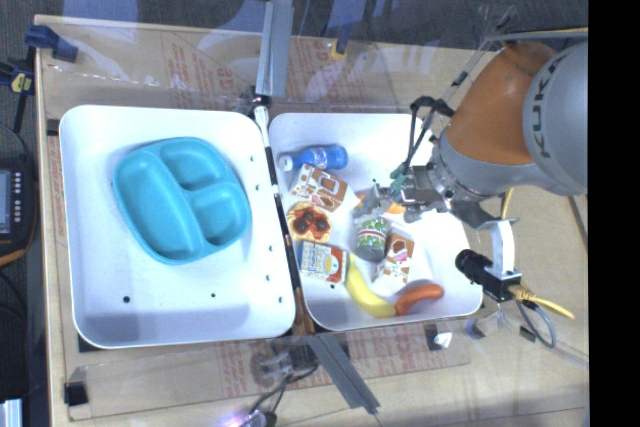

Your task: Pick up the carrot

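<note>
While two white bins [70, 215] sit on the bench [150, 65], pincer [385, 205] state unclear.

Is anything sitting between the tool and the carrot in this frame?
Nothing visible does. The tool is right at the carrot, a small orange piece in the right bin. The green-labelled cup and snack carton lie just below it, close but not in between.

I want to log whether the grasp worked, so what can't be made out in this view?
- Claw: small and dark among the items; its opening is unreadable.
- Carrot: an orange sliver beside the claw, mostly hidden by the arm's wrist; contact unclear.
- Packet labels: too small to read.
- Arm: cut off at the right.
</note>
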Available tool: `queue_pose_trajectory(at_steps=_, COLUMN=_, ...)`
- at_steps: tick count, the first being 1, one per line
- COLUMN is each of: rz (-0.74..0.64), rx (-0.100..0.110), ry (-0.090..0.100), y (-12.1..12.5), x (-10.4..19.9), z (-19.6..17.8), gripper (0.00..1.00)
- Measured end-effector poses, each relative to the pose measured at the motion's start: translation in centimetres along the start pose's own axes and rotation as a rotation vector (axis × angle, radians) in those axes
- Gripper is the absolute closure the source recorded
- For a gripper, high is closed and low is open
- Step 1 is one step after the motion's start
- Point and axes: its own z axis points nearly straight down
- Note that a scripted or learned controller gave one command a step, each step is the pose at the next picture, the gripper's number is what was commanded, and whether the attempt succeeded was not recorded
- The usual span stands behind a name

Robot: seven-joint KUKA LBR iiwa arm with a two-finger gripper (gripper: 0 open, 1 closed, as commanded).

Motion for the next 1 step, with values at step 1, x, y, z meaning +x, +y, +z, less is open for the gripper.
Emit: queue_pose_trajectory(at_steps=1, rz=-0.013, rx=0.0, ry=-0.002, y=6.3, x=-4.36, z=7.19, gripper=0.0)
